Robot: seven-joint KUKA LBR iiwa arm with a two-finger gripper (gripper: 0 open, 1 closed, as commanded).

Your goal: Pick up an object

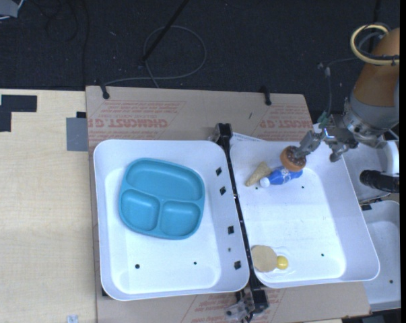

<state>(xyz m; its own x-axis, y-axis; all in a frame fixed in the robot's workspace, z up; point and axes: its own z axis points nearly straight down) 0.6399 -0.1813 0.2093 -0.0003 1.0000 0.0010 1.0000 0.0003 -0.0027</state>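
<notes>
Cardboard sheet (155, 116) under bins — red print "CHEMCAST GP" (mirrored/upside-down, approx. reading), repeated.

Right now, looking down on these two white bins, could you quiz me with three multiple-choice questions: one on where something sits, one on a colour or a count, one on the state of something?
1. Where does the divided plate lie?
A. in the left bin
B. in the right bin
C. on the cardboard behind the bins

2. What colour is that plate?
A. red
B. blue
C. green

3. How does the small blue bottle rest?
A. upright in the left bin
B. on its side near the right bin's far wall
C. on top of the plate

Answers
1. A: the plate sits in the left bin, apart from the toys.
2. B: the whole three-compartment plate is light blue.
3. B: the bottle lies flat beside a tan cone, just below the hand.
</notes>
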